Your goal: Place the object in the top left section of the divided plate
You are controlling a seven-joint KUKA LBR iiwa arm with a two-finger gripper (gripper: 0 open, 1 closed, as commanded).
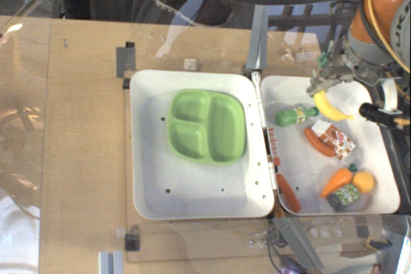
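Observation:
A green divided plate (207, 126) lies in the left white bin (148, 189), with two small sections on its left and one long section on its right. All its sections are bare. My gripper (323, 82) hangs over the back of the right bin (379, 202), directly at the upper-left tip of a yellow banana (332, 108). The banana's tip meets the gripper's underside; the rest curves down to the right over the bin floor.
The right bin also holds a green bottle (294, 115), a red sausage (316, 140), a small red-and-white carton (337, 140), a carrot (337, 181), an orange fruit (363, 182) and a green can (343, 197). Another red sausage (288, 192) lies by the divider between the bins.

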